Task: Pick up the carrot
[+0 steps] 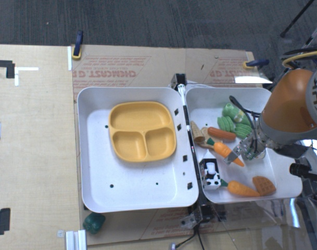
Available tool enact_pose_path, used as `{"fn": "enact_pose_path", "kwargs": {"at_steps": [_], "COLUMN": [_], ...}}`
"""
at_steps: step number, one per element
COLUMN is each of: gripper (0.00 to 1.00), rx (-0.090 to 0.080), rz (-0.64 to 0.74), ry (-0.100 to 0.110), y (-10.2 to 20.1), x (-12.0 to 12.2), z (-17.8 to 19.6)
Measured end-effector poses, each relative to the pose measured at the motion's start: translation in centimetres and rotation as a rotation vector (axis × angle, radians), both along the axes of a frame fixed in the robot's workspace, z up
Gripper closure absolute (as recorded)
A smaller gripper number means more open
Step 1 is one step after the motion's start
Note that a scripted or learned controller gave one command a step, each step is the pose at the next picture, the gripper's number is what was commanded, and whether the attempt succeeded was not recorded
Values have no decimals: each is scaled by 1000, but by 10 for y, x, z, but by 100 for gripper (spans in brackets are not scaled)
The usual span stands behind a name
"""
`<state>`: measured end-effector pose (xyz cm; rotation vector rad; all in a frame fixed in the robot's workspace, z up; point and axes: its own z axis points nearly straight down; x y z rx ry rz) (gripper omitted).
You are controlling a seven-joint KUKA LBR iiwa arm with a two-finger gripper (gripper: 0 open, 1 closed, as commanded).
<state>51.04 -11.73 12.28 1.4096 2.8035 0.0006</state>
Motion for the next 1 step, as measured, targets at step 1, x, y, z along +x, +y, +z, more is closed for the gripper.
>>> {"fn": "enact_pose_path", "kwargs": {"at_steps": [1], "gripper": [100], "rx": [0], "rz": [-113], "ry": [3], "y": [90], "x": [-32], "z": [68]}}
